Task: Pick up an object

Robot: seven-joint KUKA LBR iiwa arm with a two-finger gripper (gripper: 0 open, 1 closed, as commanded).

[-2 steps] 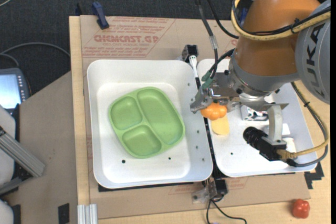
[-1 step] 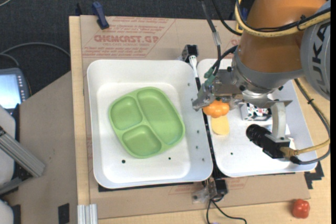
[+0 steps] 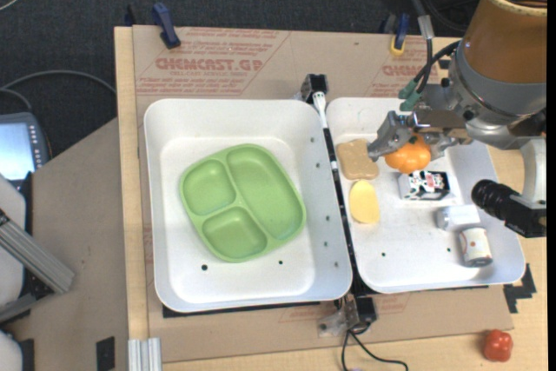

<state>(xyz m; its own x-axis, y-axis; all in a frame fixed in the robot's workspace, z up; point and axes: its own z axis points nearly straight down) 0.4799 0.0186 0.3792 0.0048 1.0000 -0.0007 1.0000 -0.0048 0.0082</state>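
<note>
Camera view: the gripper (image 3: 408, 145) is closed on an orange (image 3: 408, 157), near the right bin's (image 3: 391, 278) back edge, beside bread (image 3: 355, 159).

The grey arm with its orange band reaches in over the counter's right edge, wrist bent toward the back-right area, gripper (image 3: 401, 143) low, its fingers obscured.

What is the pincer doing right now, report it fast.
Pincer: down in the right white bin, at the round orange fruit; whether it grips it cannot be told.
</note>
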